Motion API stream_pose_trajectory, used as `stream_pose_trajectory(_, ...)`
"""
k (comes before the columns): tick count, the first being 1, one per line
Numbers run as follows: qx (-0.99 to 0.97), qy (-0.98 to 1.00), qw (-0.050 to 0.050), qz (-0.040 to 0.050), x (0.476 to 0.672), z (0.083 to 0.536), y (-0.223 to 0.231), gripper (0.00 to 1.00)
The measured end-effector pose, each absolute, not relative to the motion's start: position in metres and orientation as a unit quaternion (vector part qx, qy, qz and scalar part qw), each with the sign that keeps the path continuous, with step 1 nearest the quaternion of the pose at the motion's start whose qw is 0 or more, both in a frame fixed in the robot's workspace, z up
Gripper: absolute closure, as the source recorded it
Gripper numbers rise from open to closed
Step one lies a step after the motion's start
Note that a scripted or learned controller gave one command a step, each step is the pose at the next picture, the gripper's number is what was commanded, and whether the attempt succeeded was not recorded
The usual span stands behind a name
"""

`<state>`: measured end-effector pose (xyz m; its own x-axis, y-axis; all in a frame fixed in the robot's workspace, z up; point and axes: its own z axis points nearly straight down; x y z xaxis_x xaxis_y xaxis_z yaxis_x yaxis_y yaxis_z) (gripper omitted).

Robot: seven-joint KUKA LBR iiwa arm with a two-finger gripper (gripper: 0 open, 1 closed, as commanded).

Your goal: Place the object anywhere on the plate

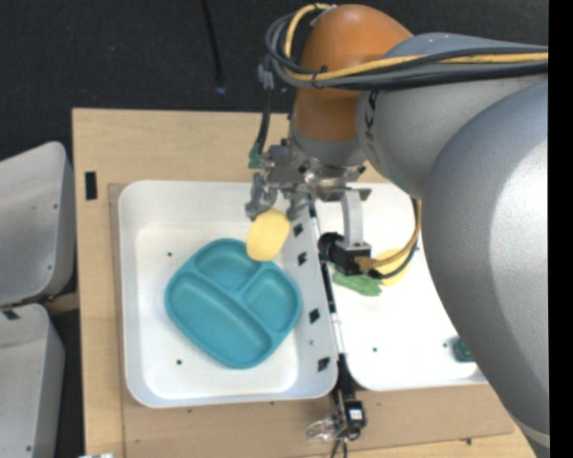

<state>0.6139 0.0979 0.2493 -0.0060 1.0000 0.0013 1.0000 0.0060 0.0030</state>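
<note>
Camera view puts your gripper (270, 206) over the left bin (143, 256), its fingers pinching the top of a yellow lemon-like object (266, 236) that hangs directly beneath them. Just below and to the left of the tool lies the blue divided plate (231, 303); the object overlaps its upper edge.

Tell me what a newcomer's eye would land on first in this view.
First, the big grey arm with its orange band, reaching in from the right over the bins. Next, the blue divided plate lying in the left bin. Then the pale yellow object just below the gripper, over the plate's upper right edge.
</note>
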Motion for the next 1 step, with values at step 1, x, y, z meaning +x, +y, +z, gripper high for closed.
stream_pose_trajectory(1,0.706,0.708,0.001,-0.0004,0.613,0.2489,0.0947,0.0)
